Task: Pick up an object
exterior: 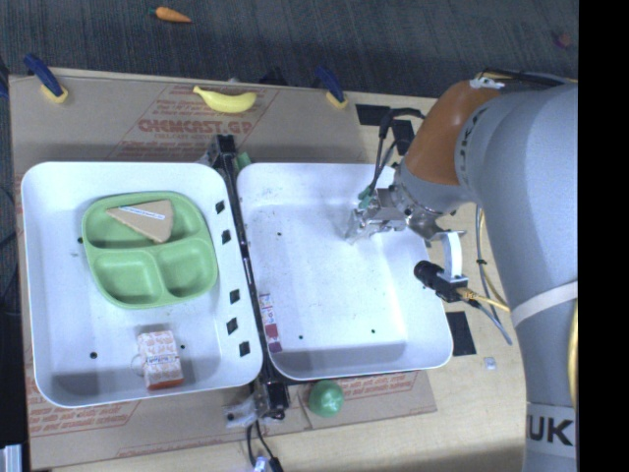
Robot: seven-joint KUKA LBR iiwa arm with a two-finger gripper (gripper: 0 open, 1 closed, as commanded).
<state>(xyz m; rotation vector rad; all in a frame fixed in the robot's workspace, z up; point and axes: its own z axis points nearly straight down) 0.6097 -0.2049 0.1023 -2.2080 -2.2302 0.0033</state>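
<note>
Two shallow white bins sit side by side on a cardboard-covered worktop (88, 431). Left bin (39, 293) holds a green divided tray (152, 264) in its upper half; a tan wedge-shaped piece (145, 219) lies in the tray's top compartment, the two lower compartments have nothing in them. Near the left bin's front edge, below the tray and apart from it, lies a small red-and-white packet (160, 358). Grey arm (521, 195) with orange band comes in from the right, over the right bin (324, 303). End effector (369, 214) is low over the upper right part of that bin's floor, metal fingers pointing left; cannot tell whether they are open or closed, and no item is visible between them. The bin floor around it is bare white with a few dark specks. A black connector with cables hangs off the wrist just right of the end effector, over the bin's right rim. Outside the bins: yellow banana (225, 97) on the cardboard behind the left bin, green ball (325, 397) on the cardboard just in front of the right bin, blue clamps (45, 77) at the cardboard's back corners, small orange piece (173, 14) on the dark floor beyond.
</note>
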